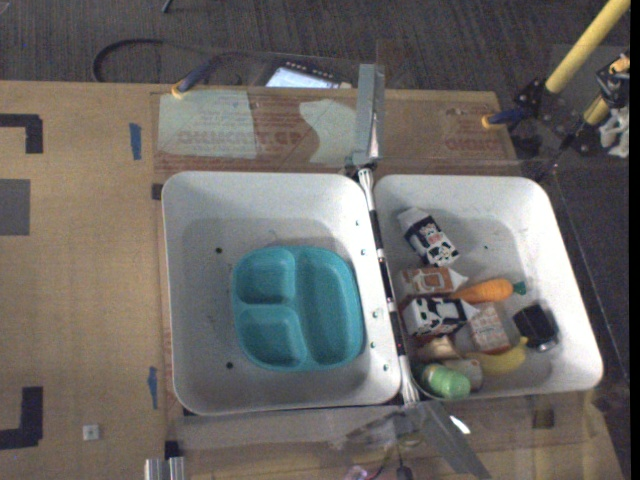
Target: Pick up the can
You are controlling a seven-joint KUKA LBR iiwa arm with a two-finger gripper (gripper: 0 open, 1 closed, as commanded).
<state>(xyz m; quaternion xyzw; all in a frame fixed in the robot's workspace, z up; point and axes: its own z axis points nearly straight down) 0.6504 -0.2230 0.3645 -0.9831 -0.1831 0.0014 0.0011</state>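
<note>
Jaws first: we cannot tell whether they are spread or pressed together, so we plan as if the reach has not begun. We take the can [430, 238] to be the white piece with black patches and a dark end, lying on its side in the right bin [560, 218], toward 10 o'clock of that bin's floor; it is small and blurred, so this is our best reading rather than a sure one. It lies a little apart from the heap, which suits a grasp from above. At its 6 o'clock sits a brown-and-white box [432, 280], and beyond that a second black-patched piece [436, 314] that we could mistake for it. A carrot [487, 290] lies at the can's 4 o'clock, with a black block [535, 325], a banana [505, 360] and a green piece [445, 380] crowded toward the bin's near wall, probably because loose toys slide into the low corner. The left bin [200, 208] holds a teal tray [300, 308], lying flat in the middle. Both bins sit side by side on the counter [80, 268], walls touching. We judge the task not yet started; the next move calls for jaws set across the can's narrow width, clear of the bin wall at its 9 o'clock.
</note>
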